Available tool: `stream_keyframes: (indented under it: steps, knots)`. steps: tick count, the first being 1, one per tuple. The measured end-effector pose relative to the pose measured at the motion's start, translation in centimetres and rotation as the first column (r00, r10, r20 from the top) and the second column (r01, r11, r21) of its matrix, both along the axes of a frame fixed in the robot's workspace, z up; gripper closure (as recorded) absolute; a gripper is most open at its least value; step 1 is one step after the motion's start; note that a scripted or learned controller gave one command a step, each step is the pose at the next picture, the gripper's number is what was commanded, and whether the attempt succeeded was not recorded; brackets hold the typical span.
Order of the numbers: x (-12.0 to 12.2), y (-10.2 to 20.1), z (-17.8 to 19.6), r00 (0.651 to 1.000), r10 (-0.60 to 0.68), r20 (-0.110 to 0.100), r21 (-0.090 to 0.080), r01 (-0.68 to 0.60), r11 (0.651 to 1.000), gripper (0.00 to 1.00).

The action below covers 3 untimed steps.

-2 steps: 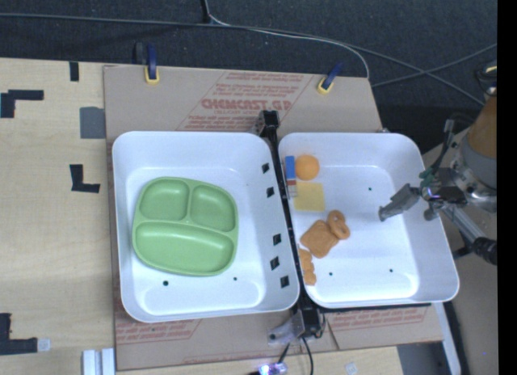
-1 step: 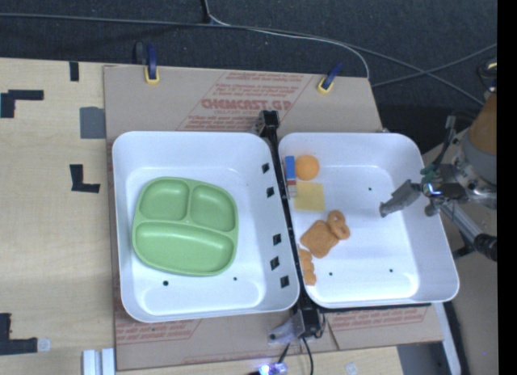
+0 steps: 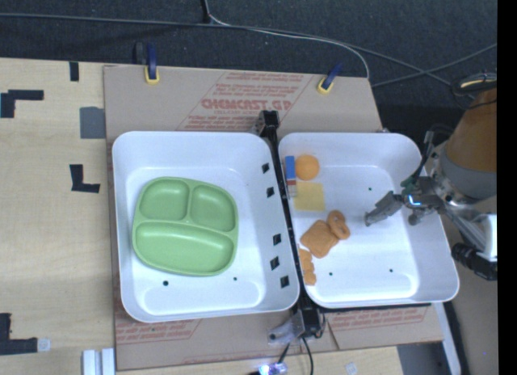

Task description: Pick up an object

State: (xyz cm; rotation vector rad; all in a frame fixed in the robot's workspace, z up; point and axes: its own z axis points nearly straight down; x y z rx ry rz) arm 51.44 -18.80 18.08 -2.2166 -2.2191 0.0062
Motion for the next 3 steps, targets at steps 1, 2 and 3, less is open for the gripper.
stream_keyframes:
  steps: [1,2,3]
  knots:
    - [-0.4,0.1,-6.5,1.000,-0.001,-0.001,0.001,0.001,1.000,0.00]
    - [-0.4,0.1,-9.7,1.000,0.000,0.006,-0.002,0.000,1.000,0.00]
    - [-0.3,0.0,-8.4,1.000,-0.001,0.010,-0.006,0.001,1.000,1.00]
